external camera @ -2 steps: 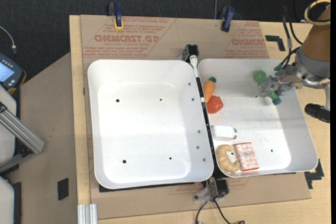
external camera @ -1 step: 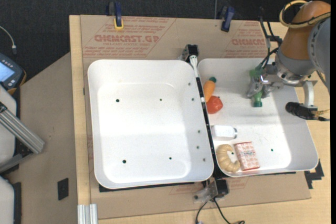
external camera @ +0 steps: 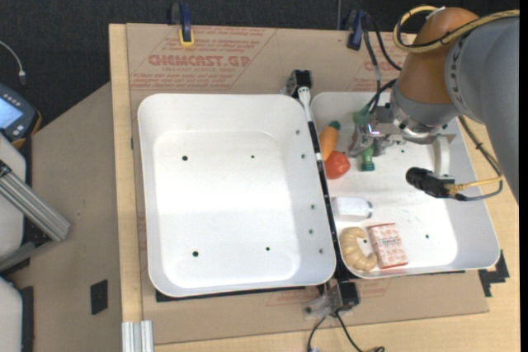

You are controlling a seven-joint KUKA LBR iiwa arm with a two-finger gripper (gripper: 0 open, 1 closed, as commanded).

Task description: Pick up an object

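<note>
**Two bins, one arm: gripper low over the right-hand tray**

Two shallow white bins sit side by side on a cardboard-topped bench. The arm (external camera: 462,62), grey with an orange band, reaches in from 3 o'clock, its gripper (external camera: 366,152) low in the right bin (external camera: 462,243) near the upper left corner. Its green-tipped fingers (external camera: 367,163) point downward; how far they are parted cannot be told, and nothing is seen between them. Just beside the gripper, at its 8 o'clock, lies a red tomato (external camera: 337,166), with an orange carrot (external camera: 329,141) above it. Toward 6 o'clock rest a white block (external camera: 353,208), a tan pastry (external camera: 356,250) and a pink packet (external camera: 387,246). The left bin (external camera: 165,128) lies at 9 o'clock.
</note>
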